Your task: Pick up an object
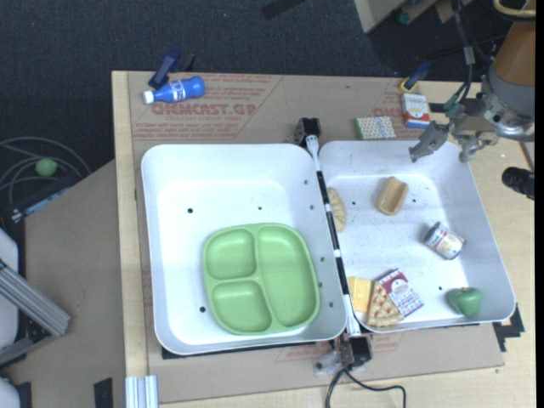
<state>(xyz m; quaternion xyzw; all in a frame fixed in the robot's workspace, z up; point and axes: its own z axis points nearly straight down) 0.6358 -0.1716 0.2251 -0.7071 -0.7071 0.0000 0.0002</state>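
Observation:
The right bin (476,228) holds several objects: a tan bread roll (392,195), a small tin can (444,240) lying on its side, a green pepper (464,300), a red packet (399,291), a yellow waffle-like piece (367,303) and a tan cracker (337,209) against the left wall. My gripper (446,149) hangs over the bin's far right corner, above and to the right of the roll. It is open, its two fingers spread apart with nothing between them.
The left bin (170,194) carries a green divided plate (259,277). On the bench behind the bins lie a blue bottle (174,89), a patterned card (375,127) and a small box (415,109). A black clamp (308,129) sits where the bins meet.

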